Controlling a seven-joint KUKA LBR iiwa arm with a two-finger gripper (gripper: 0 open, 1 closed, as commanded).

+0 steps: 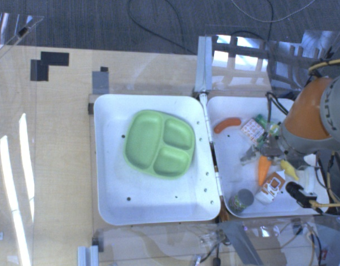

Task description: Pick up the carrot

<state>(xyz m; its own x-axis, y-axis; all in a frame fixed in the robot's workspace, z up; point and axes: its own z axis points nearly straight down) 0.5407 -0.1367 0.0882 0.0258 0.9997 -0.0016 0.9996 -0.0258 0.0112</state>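
Left bin (103, 204): just a green divided plate (159, 143), ignore. Right bin (228, 165): carrot (262, 169) lies near its middle, directly under the gripper (259, 150). Can't tell the finger state, too blurred. Drop straight down, straddle the carrot across its width, avoid the small carton (271, 186) touching it. No label readable.

2 bins (103, 204), 1 tray (158, 144), 1 carrot (262, 169)
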